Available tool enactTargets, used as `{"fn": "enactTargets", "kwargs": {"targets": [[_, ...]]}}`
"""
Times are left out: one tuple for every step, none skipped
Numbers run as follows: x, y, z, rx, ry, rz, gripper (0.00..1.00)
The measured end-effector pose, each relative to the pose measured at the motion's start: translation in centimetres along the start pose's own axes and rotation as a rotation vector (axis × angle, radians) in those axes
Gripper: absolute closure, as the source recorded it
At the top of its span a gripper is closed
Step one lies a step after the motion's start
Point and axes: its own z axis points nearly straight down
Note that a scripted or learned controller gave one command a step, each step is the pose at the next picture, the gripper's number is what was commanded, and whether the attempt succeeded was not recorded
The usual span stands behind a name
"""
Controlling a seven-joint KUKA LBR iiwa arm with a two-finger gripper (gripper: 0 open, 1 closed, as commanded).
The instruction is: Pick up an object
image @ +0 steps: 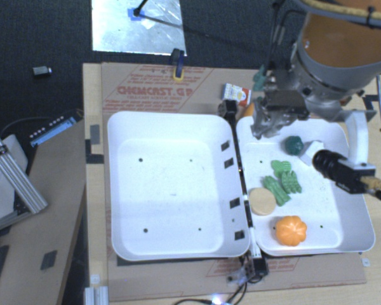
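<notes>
Currently the end effector point(261, 127) hangs over the back left corner of the right bin point(333, 216), close to the wall it shares with the left bin point(171, 189) (how far it is open, and whether it holds anything, cannot be told). Candidate objects lie in the right bin:

- A dark green lump point(294, 145) is just beside the end effector.
- Green ridged pieces point(284, 180) lie mid-floor.
- A pale disc point(262, 201) sits against the left wall.
- An orange fruit point(290, 230) is near the front edge.

Open floor lies between the fruit and the right wall.
</notes>
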Motion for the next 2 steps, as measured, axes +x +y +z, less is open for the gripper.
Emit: {"fn": "enactTargets", "kwargs": {"targets": [[-3.0, 7.3, -2.3, -0.014, -0.002, 0.009, 1.0], [-5.3, 18.2, -4.5, -0.015, -0.003, 0.009, 1.0]]}}
